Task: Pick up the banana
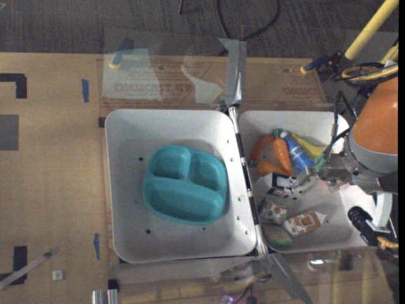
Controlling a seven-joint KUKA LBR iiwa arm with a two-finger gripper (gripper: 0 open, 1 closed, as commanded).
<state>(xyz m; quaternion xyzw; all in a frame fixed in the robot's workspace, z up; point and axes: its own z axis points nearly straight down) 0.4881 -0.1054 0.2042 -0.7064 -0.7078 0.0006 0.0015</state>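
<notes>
A: Where's the banana?

B: The curved yellow plastic banana (311, 147) lies in the right-hand shallow white bin (335, 223), toward its far side, just right of the blue plastic bottle with a white cap (295, 152) and partly tucked behind it. Only the upper arc shows.

A: How will it handle?

B: I'd judge it a light, stiff toy: smooth, a bit slippery, not fragile. The curve tends to roll out of a pinch, so take it across the thick middle, not the tapered ends.

A: What crowds it?

B: Left of the bottle, touching it, sits an orange carrot-shaped toy with a green top (278, 156). Nearer than the bottle are a small black-and-white carton (283, 186) and an orange-and-white carton (304, 222).

A: And the hand?

B: The metal hand (324, 171) sits low, just right of the bottle and near the banana's near end. Whether it is apart or together I cannot tell. The teal three-compartment tray (185, 184) lies in the left white bin (126, 170), well apart.
</notes>
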